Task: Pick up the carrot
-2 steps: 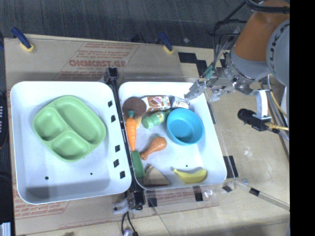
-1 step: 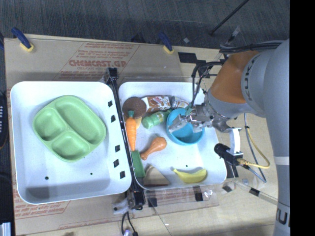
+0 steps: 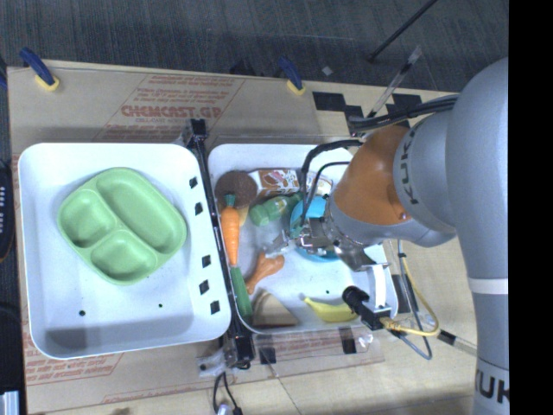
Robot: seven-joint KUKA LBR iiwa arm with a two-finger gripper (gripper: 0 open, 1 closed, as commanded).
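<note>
Centre of the camera view, along the left wall of the right-hand bin (image 3: 259, 154): that's where I see the carrot (image 3: 231, 234), orange, with its green top continuing down toward the lower edge of the frame. Its long axis runs nearly up-down in the picture, parallel to the divider between the two bins, and it lies close against that wall.

My gripper (image 3: 316, 242) sits right of the carrot, in the middle of the same bin, under the orange wrist band (image 3: 371, 184). The wrist hides most of it, so I cannot tell how wide it stands or whether anything is in it. Nothing orange shows at its tip from here. It hangs over a blue object (image 3: 309, 219), near a green packet (image 3: 268, 209).

So the carrot lies to the frame's left of the gripper, apart from it, not touching. Between them is a smaller orange piece (image 3: 266, 269), angled, which I could mistake for the target; I read the long one by the wall as the carrot. A dark round item (image 3: 233, 185) sits just above the carrot's upper end, a banana (image 3: 330, 309) lies at the lower right of the bin, and the left-hand bin holds a green divided plate (image 3: 121, 223).

My judgement: the move needed is leftward across the bin, closing across the carrot's short width. The wall beside it leaves little room for a finger on that side.
</note>
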